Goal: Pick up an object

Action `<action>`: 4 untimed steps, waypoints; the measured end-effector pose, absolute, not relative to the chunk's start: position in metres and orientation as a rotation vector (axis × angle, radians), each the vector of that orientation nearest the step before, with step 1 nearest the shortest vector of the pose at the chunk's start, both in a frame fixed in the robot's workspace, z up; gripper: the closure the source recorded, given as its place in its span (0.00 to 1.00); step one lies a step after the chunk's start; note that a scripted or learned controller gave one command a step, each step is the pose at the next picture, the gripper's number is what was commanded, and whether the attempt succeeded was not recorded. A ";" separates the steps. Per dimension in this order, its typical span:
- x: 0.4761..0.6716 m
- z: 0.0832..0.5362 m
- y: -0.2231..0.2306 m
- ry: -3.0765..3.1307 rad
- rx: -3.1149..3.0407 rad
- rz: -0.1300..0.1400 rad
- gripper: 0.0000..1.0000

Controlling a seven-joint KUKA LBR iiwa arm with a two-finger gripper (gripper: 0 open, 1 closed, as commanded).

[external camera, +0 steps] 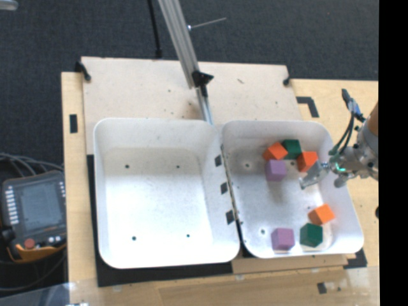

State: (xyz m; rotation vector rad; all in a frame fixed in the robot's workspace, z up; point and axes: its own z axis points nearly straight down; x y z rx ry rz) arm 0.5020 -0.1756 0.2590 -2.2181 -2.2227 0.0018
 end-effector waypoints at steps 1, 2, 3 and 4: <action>0.503 0.261 -0.176 -2.224 -2.222 -0.002 0.00; 0.498 0.218 -0.178 -2.220 -2.222 0.003 0.00; 0.506 0.171 -0.178 -2.217 -2.223 0.004 0.00; 0.501 0.128 -0.178 -2.220 -2.222 0.001 0.00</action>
